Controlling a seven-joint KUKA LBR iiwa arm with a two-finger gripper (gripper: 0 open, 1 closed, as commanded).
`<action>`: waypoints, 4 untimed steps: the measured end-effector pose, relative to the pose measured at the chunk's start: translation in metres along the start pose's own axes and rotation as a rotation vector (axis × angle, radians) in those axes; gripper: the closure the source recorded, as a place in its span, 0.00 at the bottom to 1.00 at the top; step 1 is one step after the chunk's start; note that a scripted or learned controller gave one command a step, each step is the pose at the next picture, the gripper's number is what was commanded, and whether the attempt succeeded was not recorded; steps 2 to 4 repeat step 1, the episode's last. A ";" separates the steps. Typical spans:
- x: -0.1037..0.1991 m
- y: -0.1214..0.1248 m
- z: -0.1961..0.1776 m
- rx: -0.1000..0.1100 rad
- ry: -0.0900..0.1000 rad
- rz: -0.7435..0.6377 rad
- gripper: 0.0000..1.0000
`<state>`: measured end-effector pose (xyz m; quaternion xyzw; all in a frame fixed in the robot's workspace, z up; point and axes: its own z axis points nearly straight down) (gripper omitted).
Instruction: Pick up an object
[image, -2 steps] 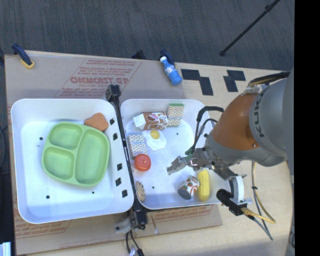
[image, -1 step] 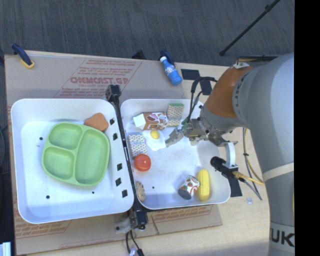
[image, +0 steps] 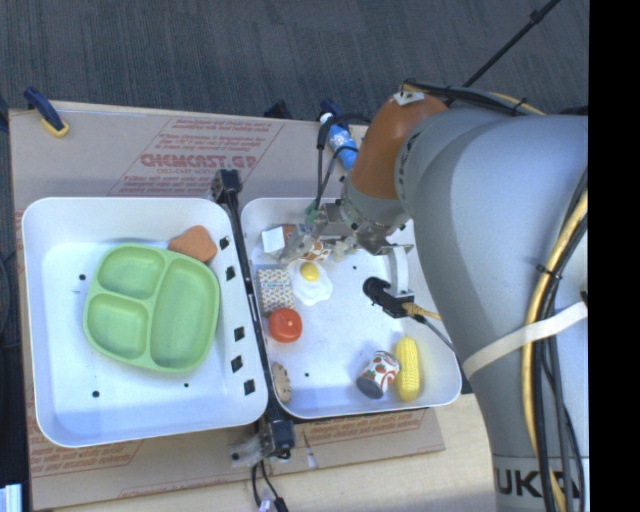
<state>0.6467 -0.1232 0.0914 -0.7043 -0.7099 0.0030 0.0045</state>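
Over the right bin (image: 440, 385), the gripper (image: 322, 238) reaches low toward the fried egg (image: 311, 283) just beside it; whether it grips anything, I cannot tell.

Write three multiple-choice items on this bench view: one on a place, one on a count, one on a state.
1. Where does the green divided plate lie?
A. left bin
B. right bin
C. on the cardboard outside the bins

2. How many compartments does that plate have?
A. two
B. three
C. five

3. How does the toy corn cob rest?
A. standing upright
B. hanging from the claw
C. lying on the floor of the right bin

Answers:
1 A, the plate sits on the floor of the left bin.
2 B, two small sections and one long one.
3 C, it lies flat beside the small printed can.
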 end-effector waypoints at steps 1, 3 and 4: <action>-0.001 0.000 -0.011 0.000 -0.003 -0.004 1.00; -0.001 0.000 -0.011 0.000 -0.003 -0.004 1.00; -0.001 0.000 -0.011 0.000 -0.003 -0.004 1.00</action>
